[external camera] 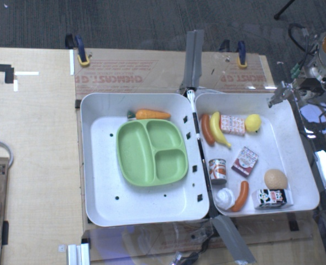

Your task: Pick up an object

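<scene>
Your tool [279,95] sits at the far right rim of the right bin [295,148], partly lost among cables; how it is set cannot be told, and nothing is seen in its grasp. Inside that bin you have a yellow lemon [253,122], a banana [219,130], a red sausage [206,129], a patterned packet [232,124], a small red carton [245,161], a tin can [217,170], an orange sausage [241,195], a white lump [225,197], a tan egg-shaped item [275,178] and a cow-print milk carton [272,198]. The left bin [96,164] on your worktop [36,148] carries a green divided plate [151,152], with a carrot [152,114] just behind it.
</scene>
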### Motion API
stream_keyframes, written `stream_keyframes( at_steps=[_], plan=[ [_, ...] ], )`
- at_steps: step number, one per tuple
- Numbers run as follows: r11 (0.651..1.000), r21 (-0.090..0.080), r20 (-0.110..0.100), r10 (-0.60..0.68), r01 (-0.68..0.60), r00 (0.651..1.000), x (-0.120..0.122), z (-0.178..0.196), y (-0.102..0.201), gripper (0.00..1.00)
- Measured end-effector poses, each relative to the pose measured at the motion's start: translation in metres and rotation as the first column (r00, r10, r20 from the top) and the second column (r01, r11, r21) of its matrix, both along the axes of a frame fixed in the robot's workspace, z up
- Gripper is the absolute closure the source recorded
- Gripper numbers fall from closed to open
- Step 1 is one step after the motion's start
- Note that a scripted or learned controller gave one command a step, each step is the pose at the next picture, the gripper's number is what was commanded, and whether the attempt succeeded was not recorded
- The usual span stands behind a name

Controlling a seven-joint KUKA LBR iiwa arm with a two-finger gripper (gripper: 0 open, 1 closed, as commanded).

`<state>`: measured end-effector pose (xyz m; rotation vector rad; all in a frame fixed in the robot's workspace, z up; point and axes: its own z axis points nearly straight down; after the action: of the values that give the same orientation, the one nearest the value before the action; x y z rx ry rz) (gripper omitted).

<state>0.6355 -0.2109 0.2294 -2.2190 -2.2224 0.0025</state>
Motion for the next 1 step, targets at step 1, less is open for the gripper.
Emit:
stream_keyframes(
  at_steps=[1],
  plan=[
    [1.000,0.000,0.001,-0.010,0.010,1.000,-0.0375,-0.1378,0.0364,0.00]
  ],
)
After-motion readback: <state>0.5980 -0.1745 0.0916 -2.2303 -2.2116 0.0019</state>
